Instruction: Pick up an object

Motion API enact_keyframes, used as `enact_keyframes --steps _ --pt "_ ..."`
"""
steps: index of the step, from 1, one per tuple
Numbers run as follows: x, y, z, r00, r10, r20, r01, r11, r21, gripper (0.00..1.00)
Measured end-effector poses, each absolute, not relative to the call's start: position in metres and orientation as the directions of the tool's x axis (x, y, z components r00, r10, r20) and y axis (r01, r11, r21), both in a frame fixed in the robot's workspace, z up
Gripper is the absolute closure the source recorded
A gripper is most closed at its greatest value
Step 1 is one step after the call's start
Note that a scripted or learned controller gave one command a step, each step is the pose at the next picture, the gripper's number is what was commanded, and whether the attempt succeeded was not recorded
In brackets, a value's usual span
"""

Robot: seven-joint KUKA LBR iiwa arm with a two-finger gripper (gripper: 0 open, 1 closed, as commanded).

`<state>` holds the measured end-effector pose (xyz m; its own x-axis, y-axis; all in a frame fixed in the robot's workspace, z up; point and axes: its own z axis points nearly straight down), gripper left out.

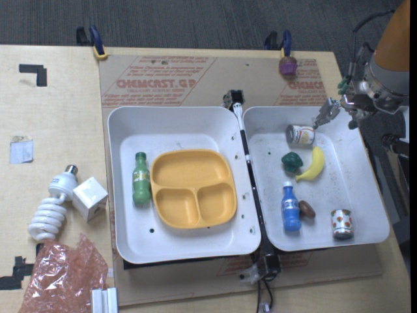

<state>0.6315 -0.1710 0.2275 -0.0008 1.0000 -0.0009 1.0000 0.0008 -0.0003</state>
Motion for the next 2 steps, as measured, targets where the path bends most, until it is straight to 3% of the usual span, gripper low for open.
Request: enact_keyframes --steps 1,2 --pt "0.601 -0.192 0.093 0.001 1.000 -0.001 1.000 -0.001 0.000 0.00" --pt "0.601 -0.193 0.104 0.002 1.000 -0.002 1.000 -0.002 0.002 1.00"
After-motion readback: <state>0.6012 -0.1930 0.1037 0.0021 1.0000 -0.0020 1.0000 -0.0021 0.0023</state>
